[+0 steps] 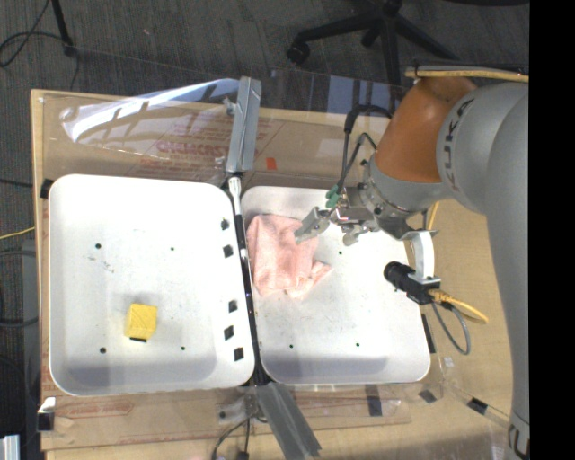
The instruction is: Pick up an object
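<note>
A wooden table (296,130) is seen carrying two shallow white bins side by side. The left bin (72,260) is set toward nine o'clock, the right bin (395,355) toward three o'clock, and a grey metal divider bar (243,126) is laid between them, running toward twelve o'clock. A clear plastic sheet (144,108) is spread across the table at eleven o'clock. Dark carpet (180,40) is shown beyond the table's far edge, and a black chair base (377,27) is placed at one o'clock. Cables (18,45) are trailed at ten o'clock.
</note>
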### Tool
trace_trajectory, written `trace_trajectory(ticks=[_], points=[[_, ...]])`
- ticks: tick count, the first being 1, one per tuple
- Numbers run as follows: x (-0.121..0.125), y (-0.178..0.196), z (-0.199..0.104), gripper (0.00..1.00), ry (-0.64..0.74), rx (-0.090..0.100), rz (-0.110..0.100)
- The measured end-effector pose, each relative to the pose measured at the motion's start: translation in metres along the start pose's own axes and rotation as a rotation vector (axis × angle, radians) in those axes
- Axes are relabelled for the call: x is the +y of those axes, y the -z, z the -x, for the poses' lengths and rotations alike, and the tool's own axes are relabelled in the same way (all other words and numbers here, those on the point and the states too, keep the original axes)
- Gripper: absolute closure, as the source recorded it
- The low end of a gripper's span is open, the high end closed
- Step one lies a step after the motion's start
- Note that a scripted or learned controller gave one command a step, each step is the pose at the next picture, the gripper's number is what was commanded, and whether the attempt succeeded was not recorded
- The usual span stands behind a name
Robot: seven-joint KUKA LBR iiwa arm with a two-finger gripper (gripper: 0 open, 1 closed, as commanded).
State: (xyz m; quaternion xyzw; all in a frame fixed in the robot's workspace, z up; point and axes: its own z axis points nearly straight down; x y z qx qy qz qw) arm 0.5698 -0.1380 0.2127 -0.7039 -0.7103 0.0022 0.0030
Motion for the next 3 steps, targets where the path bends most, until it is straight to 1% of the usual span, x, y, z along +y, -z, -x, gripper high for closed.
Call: trace_trajectory(ticks=[1, 2, 3], points=[[0.018, -0.119, 0.033, 0.00, 0.082, -0.001, 0.010], [0.019, -0.109, 0.032, 1.00, 0.088, 0.001, 0.007], [0.087, 0.014, -0.002, 1.00, -0.025, -0.001, 0.004]])
